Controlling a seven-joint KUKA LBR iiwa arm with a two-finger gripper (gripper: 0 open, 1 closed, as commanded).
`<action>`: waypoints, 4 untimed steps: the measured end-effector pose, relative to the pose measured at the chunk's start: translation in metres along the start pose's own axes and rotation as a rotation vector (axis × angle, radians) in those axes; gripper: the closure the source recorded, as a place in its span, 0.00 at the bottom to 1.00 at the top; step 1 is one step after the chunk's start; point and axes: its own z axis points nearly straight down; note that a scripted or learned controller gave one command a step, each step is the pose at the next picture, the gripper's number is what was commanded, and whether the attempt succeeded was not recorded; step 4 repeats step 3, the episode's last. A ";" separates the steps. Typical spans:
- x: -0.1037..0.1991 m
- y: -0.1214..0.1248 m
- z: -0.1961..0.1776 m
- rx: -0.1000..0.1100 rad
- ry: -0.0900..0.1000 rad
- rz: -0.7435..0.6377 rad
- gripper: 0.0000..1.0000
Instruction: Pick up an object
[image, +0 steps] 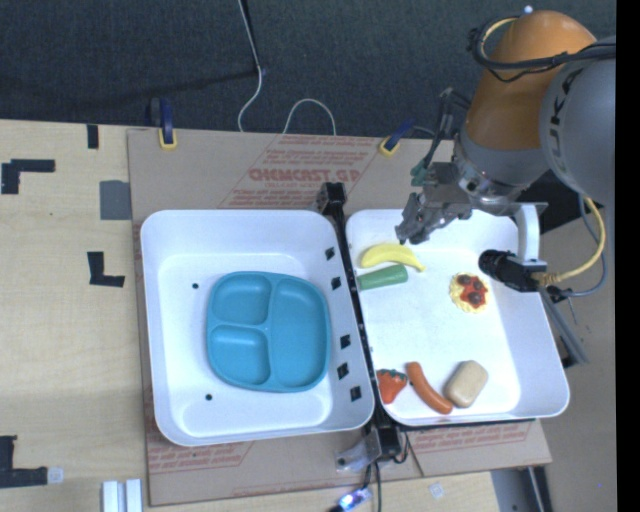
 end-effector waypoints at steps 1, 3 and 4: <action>0.043 0.005 0.012 0.002 -0.001 0.002 1.00; 0.136 0.025 0.048 0.002 -0.001 0.001 1.00; 0.136 0.025 0.048 0.002 -0.001 0.001 1.00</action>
